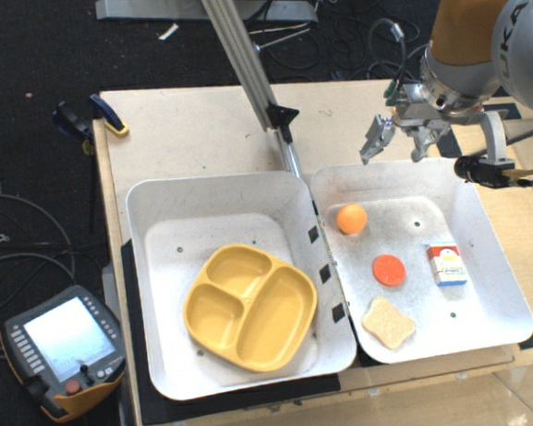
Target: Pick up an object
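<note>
Two white bins are seen side by side on a tan bench [194, 130]. The left bin [155, 208] is taken up mostly by a yellow divided plate [250, 306], three compartments, lying flat toward the lower middle of that bin.

In the right bin [493, 262] four small things are spread out, none touching another: an orange ball [351, 218] at the upper left of the bin, near the divider; a red disc [389, 270] just below and right of the ball; a small white box [448, 264] with red and blue print, right of the disc; a slice of toast [388, 323] at the lower left, close to the bin's front wall.

The gripper [397, 140] is seen at the upper right of the frame, above the back rim of the right bin, on the grey arm [482, 31] with its orange band. Its fingers are spread apart, nothing between them. It is well apart from all four things; the ball is nearest.

A slanted metal pole [249, 70] runs from the top of the frame down to the gap between the bins. A handheld controller [65, 350] with a lit screen is seen at the lower left, off the bench. A blue and yellow clamp [100, 115] sits at the bench's upper left corner.
</note>
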You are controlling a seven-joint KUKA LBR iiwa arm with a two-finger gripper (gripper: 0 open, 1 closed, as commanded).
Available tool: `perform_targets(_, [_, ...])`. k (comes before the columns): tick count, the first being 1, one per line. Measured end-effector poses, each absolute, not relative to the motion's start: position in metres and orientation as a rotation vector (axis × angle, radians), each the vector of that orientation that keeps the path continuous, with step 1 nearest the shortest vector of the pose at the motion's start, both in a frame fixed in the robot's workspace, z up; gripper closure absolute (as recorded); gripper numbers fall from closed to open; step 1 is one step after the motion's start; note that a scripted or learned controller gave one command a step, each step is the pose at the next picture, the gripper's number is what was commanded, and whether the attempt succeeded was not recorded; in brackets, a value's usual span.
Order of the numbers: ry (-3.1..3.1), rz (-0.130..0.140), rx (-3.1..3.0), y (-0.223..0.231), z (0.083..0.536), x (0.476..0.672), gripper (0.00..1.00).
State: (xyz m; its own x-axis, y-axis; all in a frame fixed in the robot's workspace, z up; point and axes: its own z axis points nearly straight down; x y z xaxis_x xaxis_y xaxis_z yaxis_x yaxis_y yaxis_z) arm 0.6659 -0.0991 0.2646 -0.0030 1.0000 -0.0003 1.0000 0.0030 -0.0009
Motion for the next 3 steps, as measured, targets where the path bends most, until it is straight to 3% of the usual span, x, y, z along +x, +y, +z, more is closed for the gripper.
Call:
perform_targets(1, [-2.225, 0.002, -2.218, -0.099, 0.265, 0.666, 0.0])
perform_targets(3, [-2.217, 0.008, -2.219, -0.105, 0.141, 0.665, 0.0])
